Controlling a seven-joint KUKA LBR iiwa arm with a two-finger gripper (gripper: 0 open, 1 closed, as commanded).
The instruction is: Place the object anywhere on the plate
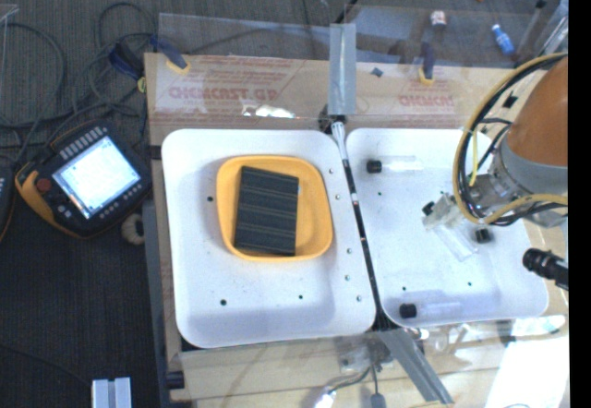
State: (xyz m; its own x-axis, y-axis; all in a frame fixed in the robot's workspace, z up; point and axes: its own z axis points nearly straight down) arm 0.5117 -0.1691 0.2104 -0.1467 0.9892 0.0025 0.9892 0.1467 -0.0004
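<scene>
Camera view: hand (pixel 450 222) over right bin (pixel 434 277).

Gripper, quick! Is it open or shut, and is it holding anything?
Gripper: cannot be told. It is over the right bin, and its tip looks clear and blurry.

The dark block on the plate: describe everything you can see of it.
The dark block is a flat, near-black rectangle with faint ridges running across its top. It looks matte; the material is unclear. It lies flat in the middle of the yellow plate in the left bin, long side running up the view. Nothing else touches it.
</scene>
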